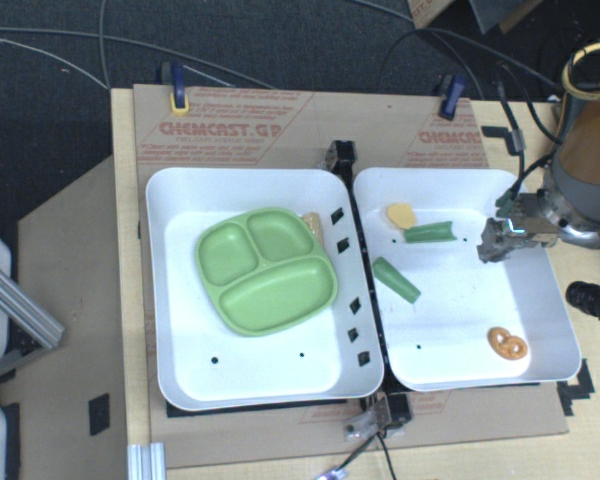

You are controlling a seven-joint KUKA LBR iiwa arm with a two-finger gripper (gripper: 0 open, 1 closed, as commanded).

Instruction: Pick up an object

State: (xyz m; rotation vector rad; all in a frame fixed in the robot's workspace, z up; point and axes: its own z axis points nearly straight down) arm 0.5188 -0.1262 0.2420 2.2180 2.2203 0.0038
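The right bin (540, 298) holds two green cylinders: one (428, 232) lying near its back, one (395, 279) slanting near its left wall. A small yellow piece (401, 214) sits just behind the first cylinder. An orange pretzel-like ring (507, 344) lies at the bin's front right. My gripper (495, 244) hangs over the right side of this bin, a short way right of the back green cylinder, and nothing shows between its fingers.
The left bin (180, 298) holds a green divided plate (267, 269) with a small tan object (312, 225) at its back right edge. A row of black clips (348, 268) runs along the divider between the bins. The arm's body (585, 168) stands at the right edge.
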